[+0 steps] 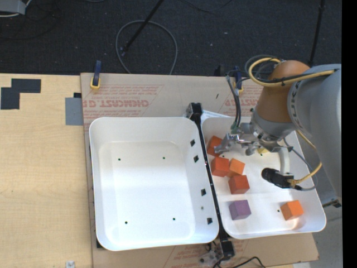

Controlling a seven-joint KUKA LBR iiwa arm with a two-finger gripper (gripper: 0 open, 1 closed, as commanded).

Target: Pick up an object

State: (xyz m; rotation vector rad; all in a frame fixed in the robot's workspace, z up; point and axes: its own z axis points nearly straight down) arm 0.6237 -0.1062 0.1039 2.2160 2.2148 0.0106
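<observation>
The arm [309, 102] enters from the view's right side and bends down over the right-hand bin [268, 225]. The orange band [279, 96] above the wrist sits over that bin's far edge. The wrist points downward, toward the divider shared with the left-hand bin [145, 188]. The gripper [241, 144] is low over the far part of the right-hand bin, near the divider edge. How wide it stands open cannot be determined, and no object can be seen in its grasp.

Six blocks lie in the right-hand bin:
- A first red-orange block [214, 145] lies against the divider edge, just beside the gripper.
- A second red-orange block [221, 166], a small orange block [237, 166] and a red block [239, 183] are clustered near the bin's middle, close to the divider.
- A purple block [240, 209] lies near the bin's near edge.
- An orange block [292, 209] lies toward the bin's near outer corner, well apart from the others.

Both bins rest on a cardboard sheet [139, 94]. Red print along the sheet's far edge runs upside down in this view and appears to read "CHEMCAST"; the rest is not legible.
</observation>
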